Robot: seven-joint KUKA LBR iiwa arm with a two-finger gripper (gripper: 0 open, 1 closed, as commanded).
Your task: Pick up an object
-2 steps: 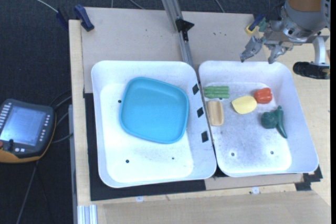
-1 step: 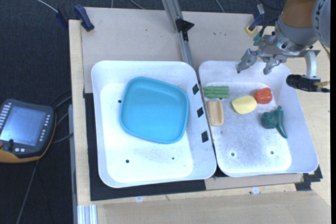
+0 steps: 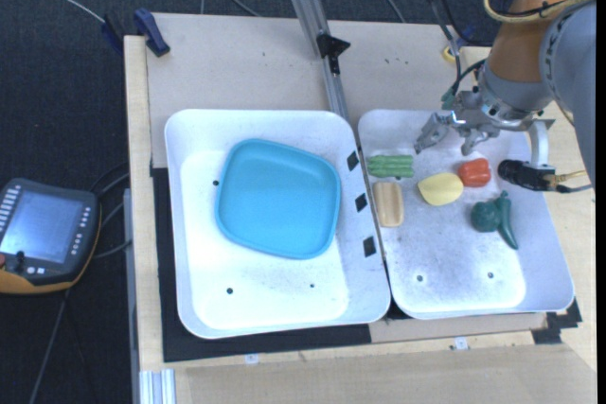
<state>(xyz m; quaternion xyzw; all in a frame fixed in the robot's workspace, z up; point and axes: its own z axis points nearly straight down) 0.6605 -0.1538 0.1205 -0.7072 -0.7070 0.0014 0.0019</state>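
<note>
Wooden bench [image 3: 246, 52] carries everything, its front edge closest to the lens. On it sit two shallow white plastic bins: the left bin [image 3: 189, 298] holds a large turquoise square plate [image 3: 278, 197]; the right bin [image 3: 473, 289] holds the small toys. Largest of these is a dark green pepper-shaped toy [image 3: 495, 218], then a yellow lemon-shaped toy [image 3: 440, 188], a green cucumber-like piece [image 3: 391, 166], a tan bread-like piece [image 3: 388, 203] and a small red tomato-like toy [image 3: 475, 172]. Over the bin's far part hangs the hand [image 3: 453, 135], fingers spread, pinching nothing. The lemon looks light, stiff and smooth; gripping across its narrow middle seems safest.
</note>
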